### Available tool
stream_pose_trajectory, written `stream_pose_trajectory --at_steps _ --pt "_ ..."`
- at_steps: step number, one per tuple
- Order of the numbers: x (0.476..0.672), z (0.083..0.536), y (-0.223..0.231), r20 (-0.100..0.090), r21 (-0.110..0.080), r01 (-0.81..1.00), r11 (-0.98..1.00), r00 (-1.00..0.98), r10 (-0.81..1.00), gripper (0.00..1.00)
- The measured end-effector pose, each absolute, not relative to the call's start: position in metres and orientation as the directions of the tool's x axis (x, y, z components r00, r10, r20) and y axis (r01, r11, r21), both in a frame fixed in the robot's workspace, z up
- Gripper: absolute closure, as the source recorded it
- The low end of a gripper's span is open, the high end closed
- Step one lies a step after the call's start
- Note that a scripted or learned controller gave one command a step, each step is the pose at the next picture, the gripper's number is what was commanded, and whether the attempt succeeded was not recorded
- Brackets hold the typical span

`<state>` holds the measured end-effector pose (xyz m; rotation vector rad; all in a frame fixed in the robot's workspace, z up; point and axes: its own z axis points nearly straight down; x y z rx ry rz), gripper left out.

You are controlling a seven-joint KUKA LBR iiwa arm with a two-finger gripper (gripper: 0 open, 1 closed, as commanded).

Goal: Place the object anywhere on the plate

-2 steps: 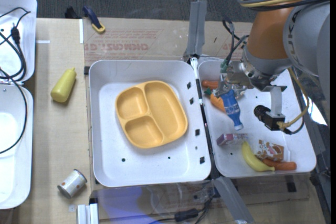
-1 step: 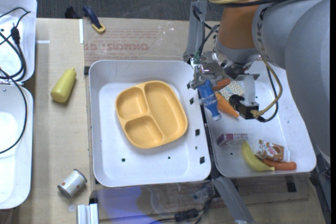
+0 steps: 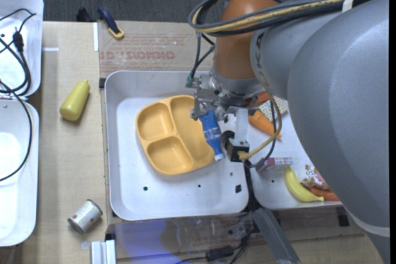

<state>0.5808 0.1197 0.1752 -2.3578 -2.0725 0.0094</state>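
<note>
The object is a small blue bottle [image 3: 211, 130] with a pale label and a white cap at its lower end. It stands tilted, between the fingers of the gripper [image 3: 213, 127], which are closed on its sides. The bottle hangs over the right edge of the plate [image 3: 170, 136] — a yellow plate with three compartments, lying in the left white bin [image 3: 124, 151]. I cannot tell if the bottle touches the plate or is just above it.

By count there is one blue bottle, one yellow plate and two white bins. In the right bin [image 3: 272, 191], partly hidden by the grey arm [image 3: 334, 83], lie one banana [image 3: 297, 185], one carrot [image 3: 263, 123] and one small pink and white box [image 3: 275, 162]. On the bench outside the bins there is one yellow mustard bottle [image 3: 75, 100] to the left of the plate's bin, one small metal can [image 3: 85, 214] near the lower left corner of this bin, and one blue and yellow clamp [image 3: 109, 23] at the top.
</note>
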Motion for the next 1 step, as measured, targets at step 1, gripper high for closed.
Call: stream_pose_trajectory --at_steps 1 --pt "0.5809 0.1753 0.1196 -0.003 -0.005 0.992 -0.128 0.128 0.992 0.0"
